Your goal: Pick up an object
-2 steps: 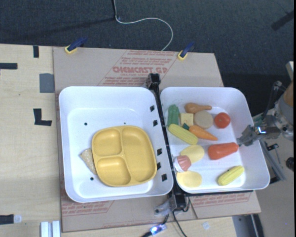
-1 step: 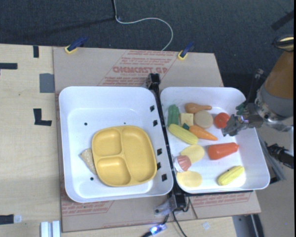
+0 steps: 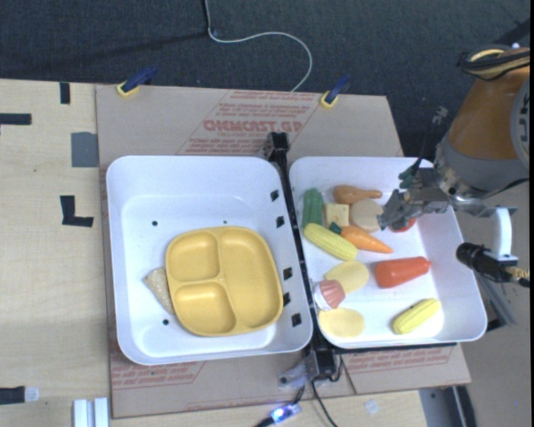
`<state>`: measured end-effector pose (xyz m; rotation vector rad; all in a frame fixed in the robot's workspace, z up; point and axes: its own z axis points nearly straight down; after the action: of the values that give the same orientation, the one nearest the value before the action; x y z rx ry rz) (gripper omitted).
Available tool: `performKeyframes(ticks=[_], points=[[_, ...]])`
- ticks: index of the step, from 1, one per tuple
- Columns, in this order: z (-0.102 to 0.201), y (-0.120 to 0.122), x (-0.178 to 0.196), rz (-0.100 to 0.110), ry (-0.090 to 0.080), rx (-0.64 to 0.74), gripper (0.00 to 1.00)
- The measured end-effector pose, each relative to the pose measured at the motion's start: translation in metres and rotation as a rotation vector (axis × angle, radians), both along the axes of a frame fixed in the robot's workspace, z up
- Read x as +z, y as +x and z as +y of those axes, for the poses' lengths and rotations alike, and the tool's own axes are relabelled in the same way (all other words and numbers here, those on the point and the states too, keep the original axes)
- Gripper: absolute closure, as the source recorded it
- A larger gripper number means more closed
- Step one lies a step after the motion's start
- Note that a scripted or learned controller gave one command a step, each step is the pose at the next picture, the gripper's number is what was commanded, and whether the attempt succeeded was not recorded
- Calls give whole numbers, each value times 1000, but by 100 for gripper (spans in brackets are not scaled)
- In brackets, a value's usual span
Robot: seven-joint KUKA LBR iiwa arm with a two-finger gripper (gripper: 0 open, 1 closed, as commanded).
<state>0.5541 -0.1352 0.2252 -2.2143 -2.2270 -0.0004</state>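
Camera view shows me the hand low over the right bin, near its far right side. I cannot tell how it is set. It sits by a round red thing and a pale ball. Close by I see an orange carrot, a red pepper and yellow corn. A yellow tray lies in the left bin.
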Motion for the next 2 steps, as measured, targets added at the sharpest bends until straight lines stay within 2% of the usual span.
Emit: performKeyframes(ticks=[1, 2], points=[[39, 43, 9, -2, 0, 1, 100], [66, 70, -13, 1, -1, -2, 100]])
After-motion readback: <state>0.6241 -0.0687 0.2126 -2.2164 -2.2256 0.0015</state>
